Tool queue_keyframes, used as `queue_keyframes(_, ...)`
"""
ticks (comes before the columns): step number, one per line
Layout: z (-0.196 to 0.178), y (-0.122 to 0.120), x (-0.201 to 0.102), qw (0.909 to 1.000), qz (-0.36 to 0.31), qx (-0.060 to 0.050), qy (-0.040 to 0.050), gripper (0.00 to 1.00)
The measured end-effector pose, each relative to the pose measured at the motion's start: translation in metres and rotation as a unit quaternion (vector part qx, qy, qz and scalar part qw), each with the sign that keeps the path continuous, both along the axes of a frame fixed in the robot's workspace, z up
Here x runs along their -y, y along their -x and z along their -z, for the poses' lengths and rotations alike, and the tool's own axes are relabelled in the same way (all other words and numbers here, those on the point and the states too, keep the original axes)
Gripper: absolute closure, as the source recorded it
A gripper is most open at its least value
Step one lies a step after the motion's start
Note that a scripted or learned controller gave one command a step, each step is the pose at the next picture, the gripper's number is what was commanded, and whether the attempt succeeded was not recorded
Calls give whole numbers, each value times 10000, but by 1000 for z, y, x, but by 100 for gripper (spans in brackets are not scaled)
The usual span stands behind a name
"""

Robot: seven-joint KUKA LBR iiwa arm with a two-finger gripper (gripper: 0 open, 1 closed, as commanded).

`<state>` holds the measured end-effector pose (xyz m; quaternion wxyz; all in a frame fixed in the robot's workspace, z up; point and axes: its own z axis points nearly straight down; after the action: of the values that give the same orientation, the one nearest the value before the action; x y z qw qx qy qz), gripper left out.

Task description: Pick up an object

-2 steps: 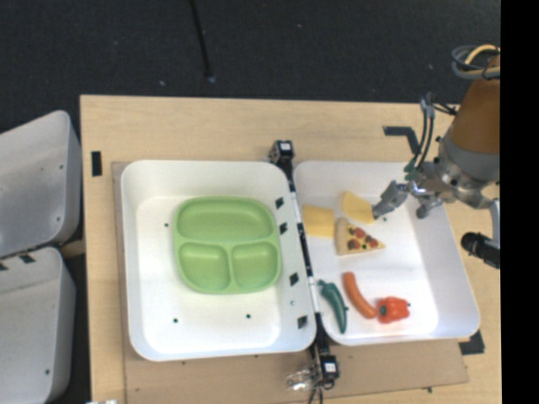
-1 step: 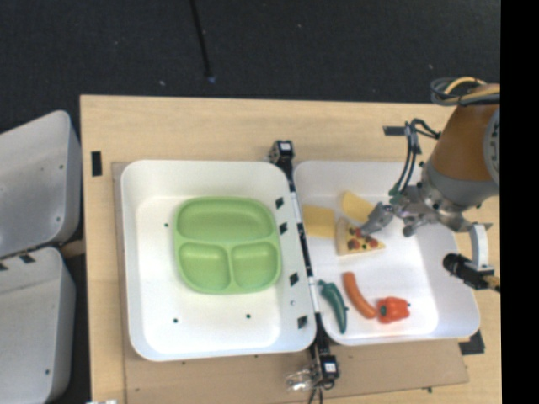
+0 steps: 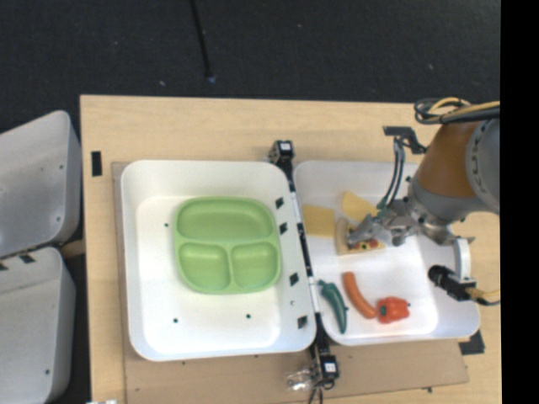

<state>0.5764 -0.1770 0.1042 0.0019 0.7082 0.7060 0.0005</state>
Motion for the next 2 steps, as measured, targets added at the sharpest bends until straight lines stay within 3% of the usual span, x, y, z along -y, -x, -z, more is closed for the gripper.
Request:
queue_keyframes(1, -15, -2, 1, 10000, 10, 30, 4, 100)
queue_keyframes(2, -58, -2, 4, 10000, -4, 3, -2, 100)
